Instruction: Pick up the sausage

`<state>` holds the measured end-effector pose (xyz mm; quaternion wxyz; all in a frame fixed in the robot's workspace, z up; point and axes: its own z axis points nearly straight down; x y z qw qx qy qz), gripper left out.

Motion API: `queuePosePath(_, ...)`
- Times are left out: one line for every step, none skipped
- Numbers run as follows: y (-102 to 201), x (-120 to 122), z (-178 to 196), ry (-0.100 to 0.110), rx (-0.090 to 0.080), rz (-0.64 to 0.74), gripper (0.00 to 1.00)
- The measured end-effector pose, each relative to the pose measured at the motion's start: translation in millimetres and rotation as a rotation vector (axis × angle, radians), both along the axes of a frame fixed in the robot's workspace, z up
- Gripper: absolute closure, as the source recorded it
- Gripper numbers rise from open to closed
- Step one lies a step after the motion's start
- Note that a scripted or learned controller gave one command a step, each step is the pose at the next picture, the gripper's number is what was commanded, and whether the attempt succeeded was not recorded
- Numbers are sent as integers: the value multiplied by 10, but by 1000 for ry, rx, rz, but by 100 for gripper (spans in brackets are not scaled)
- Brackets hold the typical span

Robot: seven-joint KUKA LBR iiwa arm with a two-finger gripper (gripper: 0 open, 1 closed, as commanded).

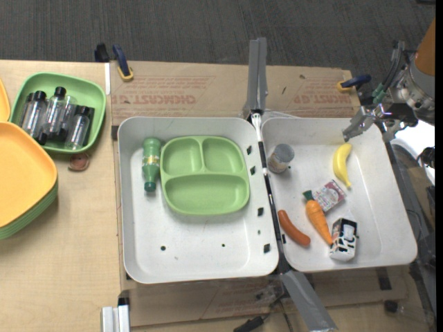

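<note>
The sausage [294, 228], a short red-orange link, lies slanted in the right bin [394, 206] near its front-left corner, beside the wall between the bins. An orange carrot [319, 221] lies just to its right, apart from it. My gripper [361, 124] hangs over the right bin's far right corner, above and a little right of the banana [342, 164]. It is far from the sausage, with nothing seen in it.
The right bin also holds a grey cup [280, 158], a pink packet [331, 196] and a black-and-white cow toy [344, 239]. A green divided plate [205, 175] and green bottle [150, 163] sit in the left bin. Orange plates and a green tray of bottles [59, 113] stand at the left.
</note>
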<state>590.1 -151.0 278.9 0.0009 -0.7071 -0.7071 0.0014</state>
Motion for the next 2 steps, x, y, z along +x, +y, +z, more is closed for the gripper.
queuePosePath(-644,-588,-1857,3,12,96,0)
queuePosePath(-322,-1027,-1797,-33,-8,135,0)
